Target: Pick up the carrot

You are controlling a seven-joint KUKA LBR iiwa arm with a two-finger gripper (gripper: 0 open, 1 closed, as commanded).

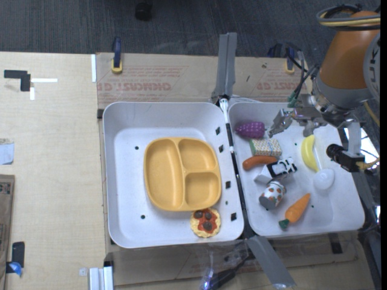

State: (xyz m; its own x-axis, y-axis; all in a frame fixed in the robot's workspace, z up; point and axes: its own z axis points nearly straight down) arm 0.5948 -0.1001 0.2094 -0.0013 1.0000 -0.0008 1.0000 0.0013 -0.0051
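The carrot [295, 209] lay in the lower right of the right bin [347, 219], a smooth orange cone with a green stub at its lower-left tip, tilted up to the right. Just left of it sat a small rounded grey-and-white toy with red spots [273, 194]. Above that lay a black-and-white toy [282, 167], then a glossy red-orange sausage-shaped piece [260, 161] and a speckled rectangular block [265, 146]. A white dome-shaped piece [325, 178] sat right of centre, with a yellow banana [310, 152] above it. A knobbly purple grape bunch [251, 128] lay near the bin's upper left corner.

In the left bin [121, 180] a yellow three-compartment plastic plate [182, 174] sat at centre; a small pizza toy [205, 222] touched its lower edge.

The gripper [289, 118] hovered at the upper right of the right bin, well apart from the carrot; fingers spread, nothing between them.
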